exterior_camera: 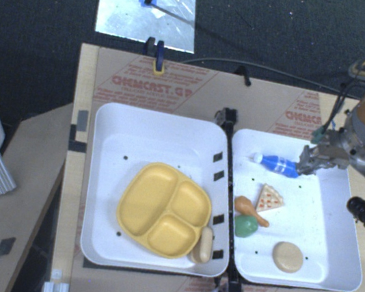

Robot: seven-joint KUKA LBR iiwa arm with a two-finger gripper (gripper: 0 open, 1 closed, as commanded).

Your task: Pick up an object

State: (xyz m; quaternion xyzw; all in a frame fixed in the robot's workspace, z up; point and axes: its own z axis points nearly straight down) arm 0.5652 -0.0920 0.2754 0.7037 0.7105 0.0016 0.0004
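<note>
My gripper (306, 163) hangs over the back of the right bin (336, 223), right at the blue end of a small blue bottle (277, 165) with a white cap that lies on its side. Its fingertips are too dark and small to read. Further forward in the same bin lie a pizza slice (270, 199), an orange chicken drumstick (251, 209), a green round fruit (247, 226) and a tan round biscuit (287, 256).
The left bin (122, 132) holds a yellow divided tray (164, 208), with a beige bread roll (205, 245) at its front right corner. A black divider (228, 184) runs between the bins. The arm reaches in from the right.
</note>
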